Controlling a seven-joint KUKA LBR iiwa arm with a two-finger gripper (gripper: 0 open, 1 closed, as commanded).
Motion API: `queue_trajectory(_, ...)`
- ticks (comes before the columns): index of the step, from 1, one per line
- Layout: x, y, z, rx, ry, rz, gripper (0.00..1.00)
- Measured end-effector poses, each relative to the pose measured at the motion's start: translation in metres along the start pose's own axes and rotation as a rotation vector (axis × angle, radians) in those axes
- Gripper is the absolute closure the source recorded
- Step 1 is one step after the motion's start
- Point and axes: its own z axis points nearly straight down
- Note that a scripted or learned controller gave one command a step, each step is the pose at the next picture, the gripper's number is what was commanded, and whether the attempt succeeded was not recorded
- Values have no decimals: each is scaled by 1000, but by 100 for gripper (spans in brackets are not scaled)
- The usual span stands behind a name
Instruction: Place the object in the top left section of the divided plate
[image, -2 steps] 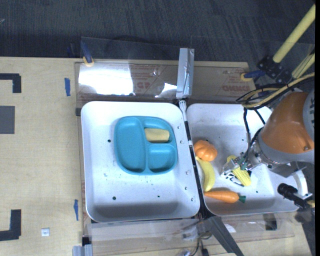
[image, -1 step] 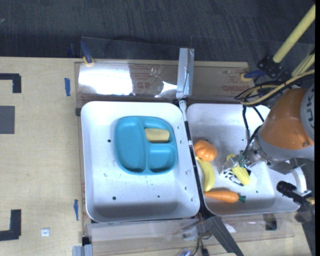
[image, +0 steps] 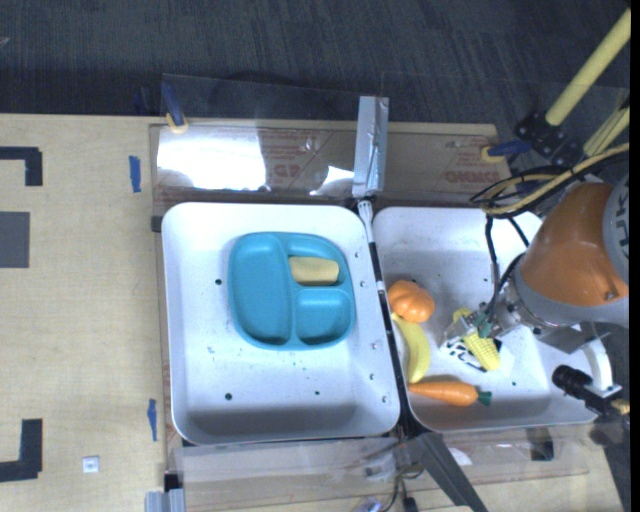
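A blue divided plate (image: 262, 288) lies in the left bin (image: 200, 380). A pale yellow, loaf-like piece (image: 314, 270) rests in the plate's upper right compartment. In the right bin (image: 440, 235) are an orange round fruit (image: 411, 300), a banana (image: 415, 348), a carrot (image: 445, 392) and a small corn cob (image: 483, 350). My gripper (image: 480, 325) hangs low over the right bin, right at the corn cob's upper end, under the arm's orange band (image: 570, 255). The wrist hides how it meets the cob.
A metal divider (image: 371, 150) stands behind the seam between the two bins. Cables (image: 520, 190) and a yellow pole (image: 598, 62) crowd the upper right. Wooden bench (image: 70, 330) stretches to the left of the bins.
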Motion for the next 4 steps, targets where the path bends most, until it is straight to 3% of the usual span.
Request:
queue_trajectory(2,-5,15,1,20,14,32,100)
queue_trajectory(3,-10,27,2,19,13,-62,100)
queue_trajectory(4,28,97,-64,60,55,-190,100)
